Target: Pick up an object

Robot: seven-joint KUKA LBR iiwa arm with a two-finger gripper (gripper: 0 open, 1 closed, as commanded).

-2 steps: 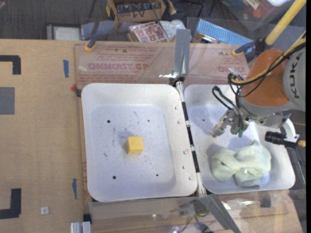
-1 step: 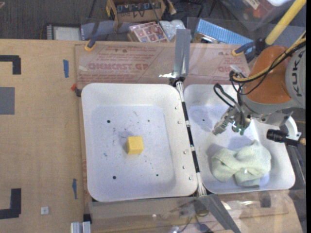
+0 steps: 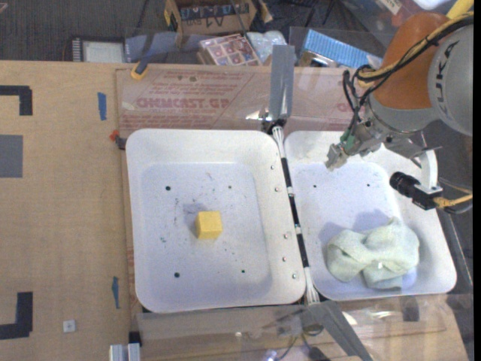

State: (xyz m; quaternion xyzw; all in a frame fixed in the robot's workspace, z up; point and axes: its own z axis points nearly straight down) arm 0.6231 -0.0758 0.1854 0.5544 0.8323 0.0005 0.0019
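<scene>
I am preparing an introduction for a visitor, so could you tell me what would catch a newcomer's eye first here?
A small yellow foam cube sits alone mid-floor in the left shallow white bin. A crumpled pale green cloth fills the right white bin's near corner, with the arm's hand above that bin's far edge.

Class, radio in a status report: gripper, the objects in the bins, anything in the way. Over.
Gripper over right bin, far end, nothing held. Pale cloth at near end; yellow block in left bin. Path to cloth looks clear.
</scene>
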